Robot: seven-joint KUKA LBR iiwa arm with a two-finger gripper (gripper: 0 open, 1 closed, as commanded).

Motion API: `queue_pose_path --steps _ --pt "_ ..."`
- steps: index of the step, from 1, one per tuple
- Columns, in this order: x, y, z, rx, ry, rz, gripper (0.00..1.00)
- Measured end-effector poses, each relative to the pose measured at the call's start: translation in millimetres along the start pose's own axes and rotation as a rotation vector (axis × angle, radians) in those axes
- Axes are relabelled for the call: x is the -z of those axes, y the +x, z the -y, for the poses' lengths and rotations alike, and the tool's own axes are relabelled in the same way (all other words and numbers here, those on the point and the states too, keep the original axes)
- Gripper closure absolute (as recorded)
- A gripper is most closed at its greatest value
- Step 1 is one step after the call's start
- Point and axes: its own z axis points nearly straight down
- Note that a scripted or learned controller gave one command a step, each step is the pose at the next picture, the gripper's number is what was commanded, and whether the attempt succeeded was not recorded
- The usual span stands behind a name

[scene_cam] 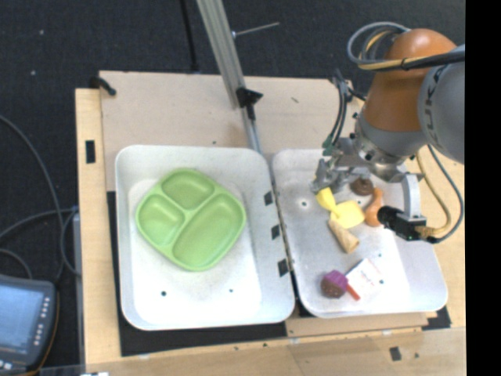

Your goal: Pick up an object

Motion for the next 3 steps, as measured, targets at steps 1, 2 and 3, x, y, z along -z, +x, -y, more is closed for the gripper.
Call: queue_pose_path --steps 1,2,3 --pt "2 50 29 0.001 0.001 -0.001 1.00" --pt "-2 96 36 0.002 0.001 -0.001 1.00" --pt "-7 152 58 0.002 0.002 -0.001 1.00"
